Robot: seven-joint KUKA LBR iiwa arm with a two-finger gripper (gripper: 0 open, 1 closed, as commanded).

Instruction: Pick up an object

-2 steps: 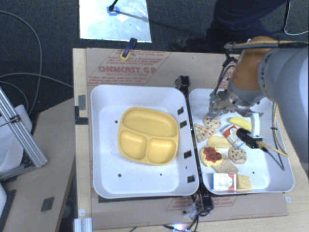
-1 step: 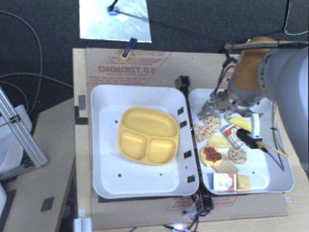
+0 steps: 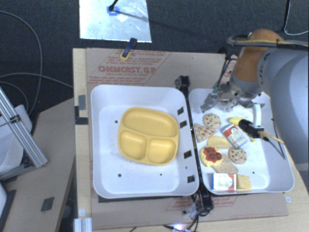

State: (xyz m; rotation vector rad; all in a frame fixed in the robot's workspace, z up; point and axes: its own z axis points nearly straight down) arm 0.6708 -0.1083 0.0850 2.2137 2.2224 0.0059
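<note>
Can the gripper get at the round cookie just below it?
Probably yes. The gripper sits over the right bin's top corner, and the cookie lies uncovered just below it, though a waffle crowds its lower left.

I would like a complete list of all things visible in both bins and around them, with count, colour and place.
divided tray: one, yellow, in the left bin
cookies: two, tan with dark spots, in the right bin
pizza slice: one, yellow and red, right bin
banana: one, yellow, right bin
small box: one, white, right bin's near edge
arm: one, grey with orange band, over the right bin
end effector: one, grey, above right bin's far end
</note>
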